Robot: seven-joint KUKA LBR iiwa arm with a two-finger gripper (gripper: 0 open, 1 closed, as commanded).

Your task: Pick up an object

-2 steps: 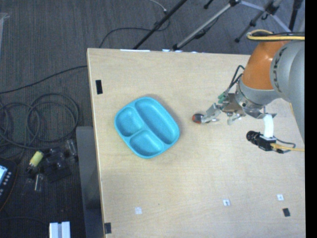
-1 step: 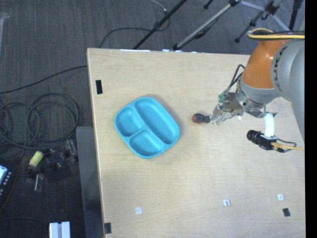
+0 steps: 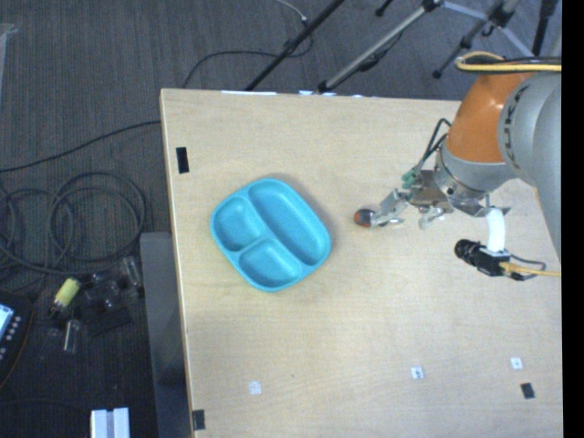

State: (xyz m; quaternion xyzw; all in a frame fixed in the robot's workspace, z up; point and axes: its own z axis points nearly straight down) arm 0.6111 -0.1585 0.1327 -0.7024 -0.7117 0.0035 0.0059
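My arm [image 3: 511,135]: I reach in from the right, grey, with the orange band above my wrist.
My gripper [image 3: 388,213]: low over the pale wooden bench top [image 3: 365,336], pointing left toward the plate.
My fingers: I cannot tell whether they are spread or closed; they are too small and blurred.
Small object [image 3: 365,217]: a little dark reddish round thing lying on the bench right at my fingertips, touching or just beside them; I cannot tell whether it sits between them.
Blue plate [image 3: 271,233]: a sectioned plate with three compartments, lying flat left of the small object, apart from it.
Black cable piece [image 3: 479,255]: hangs near my wrist, with a yellow wire trailing right.
Floor [image 3: 82,108]: dark carpet with looped cables at left.
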